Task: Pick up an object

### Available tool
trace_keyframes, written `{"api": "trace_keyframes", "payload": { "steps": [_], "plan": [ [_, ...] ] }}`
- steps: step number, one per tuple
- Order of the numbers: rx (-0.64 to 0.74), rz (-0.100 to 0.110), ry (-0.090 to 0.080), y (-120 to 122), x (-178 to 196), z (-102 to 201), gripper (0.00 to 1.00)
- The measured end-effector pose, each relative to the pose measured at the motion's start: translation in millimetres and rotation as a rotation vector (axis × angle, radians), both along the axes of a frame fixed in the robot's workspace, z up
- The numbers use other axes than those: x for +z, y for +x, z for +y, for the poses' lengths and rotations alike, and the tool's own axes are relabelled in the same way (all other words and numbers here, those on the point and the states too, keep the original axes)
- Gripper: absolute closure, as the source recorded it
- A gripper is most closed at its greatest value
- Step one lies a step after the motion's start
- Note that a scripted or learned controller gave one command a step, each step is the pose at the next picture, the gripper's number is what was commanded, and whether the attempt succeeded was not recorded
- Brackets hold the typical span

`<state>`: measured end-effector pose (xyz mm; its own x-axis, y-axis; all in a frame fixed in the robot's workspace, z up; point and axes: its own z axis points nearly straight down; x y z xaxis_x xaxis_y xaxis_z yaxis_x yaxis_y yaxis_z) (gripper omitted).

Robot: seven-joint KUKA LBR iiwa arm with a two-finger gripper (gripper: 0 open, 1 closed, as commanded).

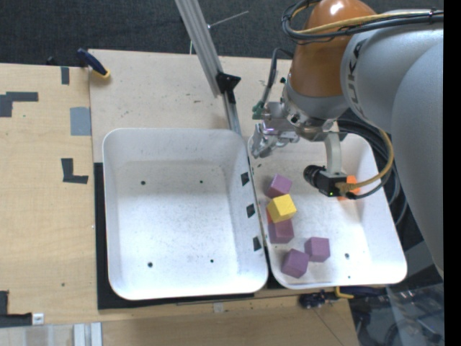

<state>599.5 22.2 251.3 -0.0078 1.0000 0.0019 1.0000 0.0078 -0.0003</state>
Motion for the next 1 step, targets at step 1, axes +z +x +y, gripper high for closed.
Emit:
{"api": "trace_keyframes", "payload": {
  "steps": [1],
  "plan": [
    [-0.002, 0.002, -0.001, 1.9, -4.3, 48.2, 1.0]
  ]
}}
